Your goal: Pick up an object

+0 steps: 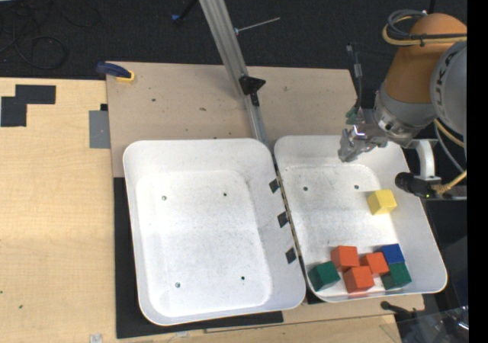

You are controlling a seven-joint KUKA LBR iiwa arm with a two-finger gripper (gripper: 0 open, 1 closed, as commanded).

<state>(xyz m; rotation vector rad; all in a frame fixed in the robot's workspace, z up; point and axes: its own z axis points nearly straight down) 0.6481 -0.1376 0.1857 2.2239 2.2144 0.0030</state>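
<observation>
yellow block (381, 201) | alone in right bin (320, 152), looks light, stiff (probably wood) | grip flat opposite sides | gripper (351, 145) at far edge, claw state: cannot tell

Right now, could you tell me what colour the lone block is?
Yellow, seen in the camera view.

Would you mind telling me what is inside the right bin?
The right bin holds a yellow block alone, and a cluster at its near edge: three orange blocks, two green, one blue. Anything beneath that cluster is covered.
</observation>
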